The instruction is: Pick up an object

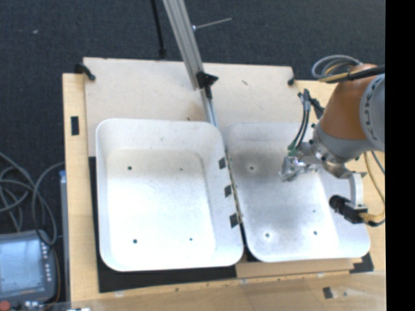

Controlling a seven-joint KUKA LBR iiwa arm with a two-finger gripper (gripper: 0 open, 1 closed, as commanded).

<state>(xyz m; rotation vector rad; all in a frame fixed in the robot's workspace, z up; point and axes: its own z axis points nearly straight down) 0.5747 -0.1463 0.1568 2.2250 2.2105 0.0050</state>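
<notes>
Fingers [290, 170] are a small shiny metal bit hanging over the right-hand shallow white plastic bin [353, 241], above its upper middle. Honestly can't tell if they're spread or pressed together; they're too small and blurry. Can't make out anything pinched between them either, and I can't tell where the object to pick up sits.

Right behind the fingers, up and to the right, is the grey arm with its fat orange band [347, 112]. A bundle of dark cables [303, 118] runs down the arm's left side toward the wrist. Just right of and below the fingers, a black connector block [345, 209] sticks out over the same bin's right rim.

Left of the fingers, a row of small black clips [228, 190] sits along the seam where the two bins touch. Past that is the left-hand shallow white plastic bin [107, 138].

Up and left of the fingers, a long silver aluminium rail [181, 31] slants down to a black clamp [206, 80] on the pale tan wooden surface [142, 86]. It's well apart from the fingers and nothing is blocking them.

Far off at the lower left, a grey handheld control screen [23, 267] lies on the dark carpet floor [65, 18] with loose grey cables [19, 186].
</notes>
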